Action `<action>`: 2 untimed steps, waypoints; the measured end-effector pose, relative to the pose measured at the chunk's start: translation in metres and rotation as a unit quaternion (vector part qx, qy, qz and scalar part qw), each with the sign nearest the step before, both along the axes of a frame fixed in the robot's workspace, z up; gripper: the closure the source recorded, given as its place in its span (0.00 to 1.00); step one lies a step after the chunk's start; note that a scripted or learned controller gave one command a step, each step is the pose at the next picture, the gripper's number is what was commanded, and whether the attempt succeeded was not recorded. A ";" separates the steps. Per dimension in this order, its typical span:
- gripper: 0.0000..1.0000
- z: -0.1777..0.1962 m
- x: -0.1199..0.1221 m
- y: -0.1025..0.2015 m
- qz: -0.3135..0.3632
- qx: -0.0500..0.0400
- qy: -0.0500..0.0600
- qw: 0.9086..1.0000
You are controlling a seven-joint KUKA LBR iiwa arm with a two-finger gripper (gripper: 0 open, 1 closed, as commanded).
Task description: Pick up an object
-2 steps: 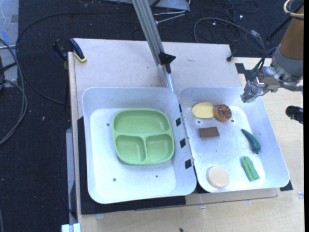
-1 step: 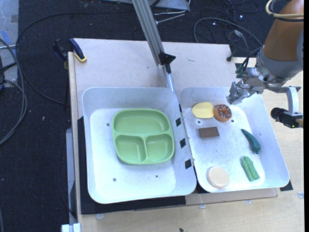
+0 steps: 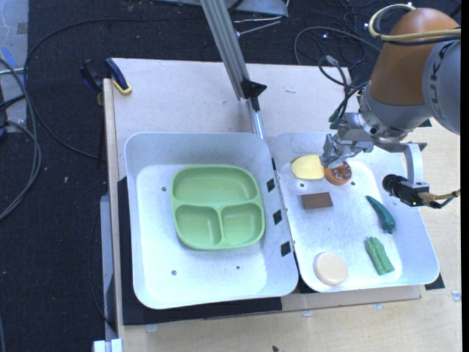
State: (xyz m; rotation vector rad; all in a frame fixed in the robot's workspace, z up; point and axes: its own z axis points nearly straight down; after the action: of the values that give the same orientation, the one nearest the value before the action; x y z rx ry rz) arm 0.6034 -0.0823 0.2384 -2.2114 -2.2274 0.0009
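1. Hovering low over the far part of the right bin (image 3: 421, 259), the gripper (image 3: 335, 158) sits right above a small orange-brown round object (image 3: 339, 174), close enough that they may touch; whether it is open or closed on anything I cannot tell from this angle
2. Just beside that piece lies a yellow object (image 3: 308, 168), and nearer the camera a brown block (image 3: 316, 201)
3. Further out in the same bin are a dark green pepper-like piece (image 3: 382, 214), a lighter green piece (image 3: 379, 255) and a pale round disc (image 3: 330, 268), all well apart from the arm
4. The left bin (image 3: 146, 270) bears a green divided plate (image 3: 218, 206)
5. Progress, as I judge it: the arm has reached a candidate, yet nothing is visibly lifted, so the grasp and the raise are left to do
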 end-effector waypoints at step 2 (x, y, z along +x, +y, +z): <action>1.00 -0.001 -0.012 0.103 0.000 0.000 -0.001 1.000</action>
State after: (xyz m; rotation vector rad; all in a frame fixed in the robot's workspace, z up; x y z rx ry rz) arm 0.5909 0.0209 0.2377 -2.2117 -2.2299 -0.0016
